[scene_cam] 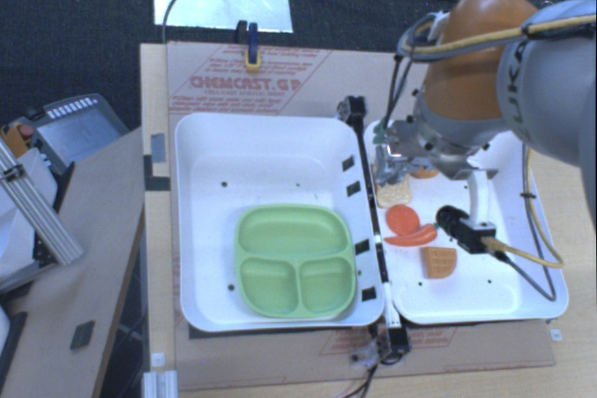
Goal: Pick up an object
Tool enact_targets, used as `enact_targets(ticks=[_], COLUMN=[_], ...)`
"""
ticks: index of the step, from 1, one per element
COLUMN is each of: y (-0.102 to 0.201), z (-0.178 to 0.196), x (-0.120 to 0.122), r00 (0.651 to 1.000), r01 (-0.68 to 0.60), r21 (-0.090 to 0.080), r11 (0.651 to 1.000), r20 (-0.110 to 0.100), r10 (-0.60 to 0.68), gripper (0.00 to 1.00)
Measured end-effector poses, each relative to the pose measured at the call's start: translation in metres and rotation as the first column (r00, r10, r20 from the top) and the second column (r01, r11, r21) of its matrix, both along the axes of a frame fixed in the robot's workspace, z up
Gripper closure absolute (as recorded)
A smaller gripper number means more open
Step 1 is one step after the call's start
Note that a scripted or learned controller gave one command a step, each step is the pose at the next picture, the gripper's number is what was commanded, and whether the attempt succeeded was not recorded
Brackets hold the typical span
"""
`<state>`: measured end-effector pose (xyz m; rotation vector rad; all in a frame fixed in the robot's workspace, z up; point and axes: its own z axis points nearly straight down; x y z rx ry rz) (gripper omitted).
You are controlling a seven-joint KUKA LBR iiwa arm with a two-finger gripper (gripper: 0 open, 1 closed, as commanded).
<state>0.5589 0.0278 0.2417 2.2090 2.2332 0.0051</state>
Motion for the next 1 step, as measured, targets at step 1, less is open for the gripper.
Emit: enact_targets(ticks=[1], y=[0.062], z=[-0.008], x=[-0.0113], r00=[1.0], r01=[0.0], r21=[0.001], r11=[1.0], r20=[-0.003], r10=[0.0], gripper=[1.0])
